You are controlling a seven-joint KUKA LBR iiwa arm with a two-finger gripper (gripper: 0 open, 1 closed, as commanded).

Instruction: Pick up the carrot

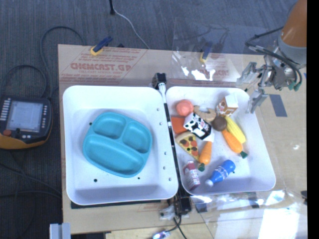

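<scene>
Two orange carrots lie in the right bin point(261, 148). One carrot point(232, 140) lies by the right wall with its green end toward the front, next to a yellow corn cob point(235, 127). The other carrot point(205, 153) lies near the bin's middle, beside a pizza slice point(188, 143). My gripper point(251, 87) hangs over the bin's far right corner, above and to the right of both carrots. It is open, with nothing between its fingers.
The right bin also holds a red ball point(184, 107), a black-and-white cow toy point(198, 126), a small box point(229, 105), a blue bottle point(221, 172) and a small can point(192, 175). A blue divided plate point(118, 142) lies in the left bin point(75, 133). A pendant point(22, 121) rests at the far left.
</scene>
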